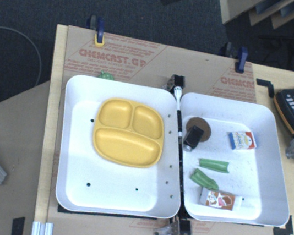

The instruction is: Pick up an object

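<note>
In the camera view, on the bench board, I see two white bins side by side, clipped together along the middle.

The left bin holds a yellow divided plate, flat, in its upper half.

The right bin has the loose things I could pick:
- a brown round disc near the top left
- a black block overlapping the disc's lower left edge, close to the bin wall
- a small blue, red and white carton to the right of the disc, apart from it
- a green pod lying level in the middle
- a second green pod just below it, tilted
- a red and white carton lying flat, touching or nearly touching the tilted pod

A small green thing sits on the board just beyond the left bin's far rim. Two blue clamps grip the board's far edge.
</note>
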`<state>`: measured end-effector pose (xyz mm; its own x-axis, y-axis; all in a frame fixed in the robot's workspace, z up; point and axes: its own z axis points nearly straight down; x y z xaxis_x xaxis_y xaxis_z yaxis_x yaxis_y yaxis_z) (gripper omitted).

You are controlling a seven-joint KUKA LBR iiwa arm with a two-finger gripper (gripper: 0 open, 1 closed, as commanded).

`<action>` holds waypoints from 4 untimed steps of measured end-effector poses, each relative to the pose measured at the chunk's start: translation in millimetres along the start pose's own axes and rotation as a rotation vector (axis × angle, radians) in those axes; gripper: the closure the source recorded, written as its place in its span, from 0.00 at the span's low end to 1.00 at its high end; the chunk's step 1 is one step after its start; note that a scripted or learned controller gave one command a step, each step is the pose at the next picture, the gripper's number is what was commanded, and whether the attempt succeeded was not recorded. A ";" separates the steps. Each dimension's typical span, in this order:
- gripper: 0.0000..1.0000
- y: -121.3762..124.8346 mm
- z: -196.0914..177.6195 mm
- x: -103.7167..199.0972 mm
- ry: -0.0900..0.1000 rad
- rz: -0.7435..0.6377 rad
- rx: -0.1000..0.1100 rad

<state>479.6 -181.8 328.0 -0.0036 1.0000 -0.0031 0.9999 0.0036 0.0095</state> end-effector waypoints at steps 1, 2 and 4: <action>1.00 9.4 13.8 -44.4 -0.001 0.006 0.006; 1.00 1.3 -151.0 -43.1 -0.005 0.001 -0.007; 1.00 1.8 -204.1 -43.0 -0.001 0.003 0.003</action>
<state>479.6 -224.2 532.3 -0.0009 1.0000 -0.0042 1.0000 0.0009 0.0061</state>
